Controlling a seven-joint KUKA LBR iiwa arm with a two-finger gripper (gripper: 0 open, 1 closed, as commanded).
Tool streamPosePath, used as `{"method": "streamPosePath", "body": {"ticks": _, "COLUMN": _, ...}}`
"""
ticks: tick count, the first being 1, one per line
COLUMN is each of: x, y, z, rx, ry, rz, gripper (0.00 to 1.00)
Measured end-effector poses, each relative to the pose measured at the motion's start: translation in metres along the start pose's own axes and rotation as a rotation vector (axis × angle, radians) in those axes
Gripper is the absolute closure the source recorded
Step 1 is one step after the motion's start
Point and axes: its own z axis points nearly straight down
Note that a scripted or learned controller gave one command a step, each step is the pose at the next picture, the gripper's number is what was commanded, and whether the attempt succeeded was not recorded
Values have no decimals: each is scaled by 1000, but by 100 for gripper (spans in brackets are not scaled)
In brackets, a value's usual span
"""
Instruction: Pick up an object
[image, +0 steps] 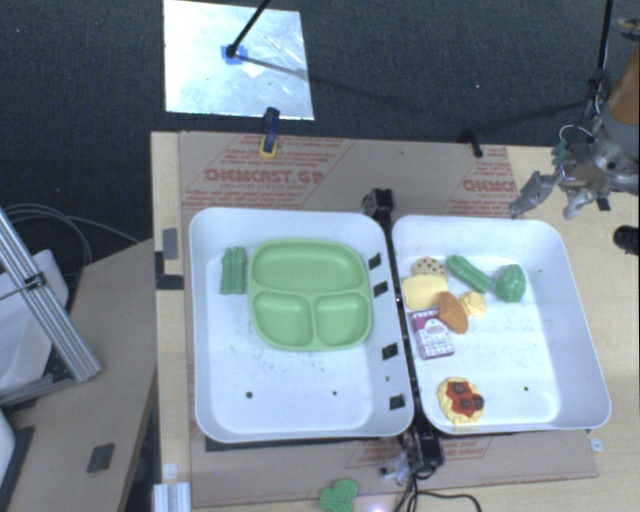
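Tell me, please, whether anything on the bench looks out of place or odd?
Yes: a small green toy lies outside both bins, on the bench's front edge below the left bin, near loose cables.

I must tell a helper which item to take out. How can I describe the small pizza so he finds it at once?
Look in the right bin. The pizza lies alone near its front edge, below the other toy foods. It is a yellow round with red topping, apart from the pink card above it.
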Motion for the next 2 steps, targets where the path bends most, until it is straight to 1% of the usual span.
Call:
{"method": "streamPosePath", "body": {"ticks": 1, "x": -14, "y": -41, "z": 90, "rx": 9, "ry": 2, "rz": 4, "gripper": 0}}
{"method": "streamPosePath", "body": {"ticks": 2, "x": -12, "y": -15, "z": 174, "rx": -2, "ry": 0, "rz": -2, "gripper": 0}}
